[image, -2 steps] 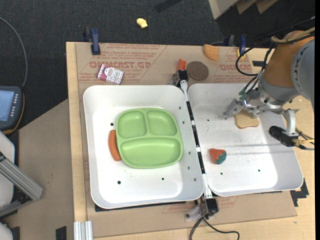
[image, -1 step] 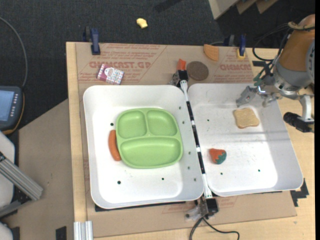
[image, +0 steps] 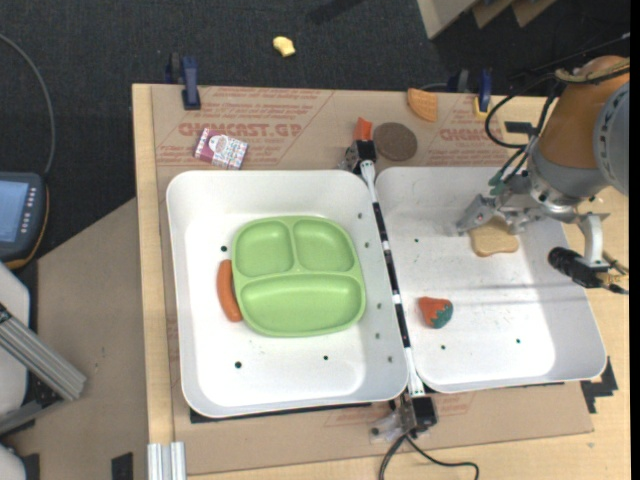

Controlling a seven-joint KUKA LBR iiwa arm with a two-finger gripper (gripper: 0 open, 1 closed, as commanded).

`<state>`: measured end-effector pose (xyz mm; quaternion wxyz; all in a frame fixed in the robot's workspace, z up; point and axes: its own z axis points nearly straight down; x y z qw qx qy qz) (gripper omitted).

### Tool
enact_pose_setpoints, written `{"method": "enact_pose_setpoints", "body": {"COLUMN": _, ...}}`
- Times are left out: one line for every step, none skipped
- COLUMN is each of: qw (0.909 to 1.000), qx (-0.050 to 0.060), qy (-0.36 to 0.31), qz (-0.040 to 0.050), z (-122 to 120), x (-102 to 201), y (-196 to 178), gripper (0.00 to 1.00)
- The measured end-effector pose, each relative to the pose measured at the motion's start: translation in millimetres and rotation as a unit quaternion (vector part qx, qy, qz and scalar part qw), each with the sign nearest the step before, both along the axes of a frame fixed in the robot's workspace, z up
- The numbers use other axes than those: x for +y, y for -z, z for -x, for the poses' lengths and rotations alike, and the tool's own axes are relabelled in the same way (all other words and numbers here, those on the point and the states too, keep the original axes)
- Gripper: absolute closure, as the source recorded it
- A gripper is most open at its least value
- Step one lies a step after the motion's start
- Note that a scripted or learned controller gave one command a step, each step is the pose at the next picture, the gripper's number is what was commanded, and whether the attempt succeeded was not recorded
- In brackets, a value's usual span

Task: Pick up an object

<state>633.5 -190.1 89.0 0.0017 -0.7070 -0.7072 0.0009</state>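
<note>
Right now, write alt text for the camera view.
A grey robot arm's gripper hangs over a tan bread slice in the right bin, near a toy strawberry. The left bin holds a green divided plate with an orange sausage beside it.

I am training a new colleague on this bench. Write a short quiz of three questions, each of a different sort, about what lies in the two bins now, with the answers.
1. True or false: the green three-compartment plastic plate lies in the left white bin.
2. Multiple choice: what lies against the plate's left edge? A) a small red strawberry toy with a green top B) a long orange carrot-like piece C) a tan bread-shaped piece
3. Fill in: the gripper hovers at the ___ piece in the right white bin.

Key: 1 true; 2 B; 3 tan bread-shaped. The strawberry toy lies in the right bin.
</note>
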Motion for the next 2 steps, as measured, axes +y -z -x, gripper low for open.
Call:
{"method": "enact_pose_setpoints", "body": {"qw": 1.0000, "qx": -0.005, "qy": 0.000, "qz": 0.0015, "z": 7.9, "x": -8.7, "y": 1.1, "gripper": 0.00}}
{"method": "enact_pose_setpoints", "body": {"qw": 1.0000, "qx": -0.008, "qy": -0.001, "qz": 0.0041, "z": 6.3, "x": -10.0, "y": -11.5, "gripper": 1.00}}
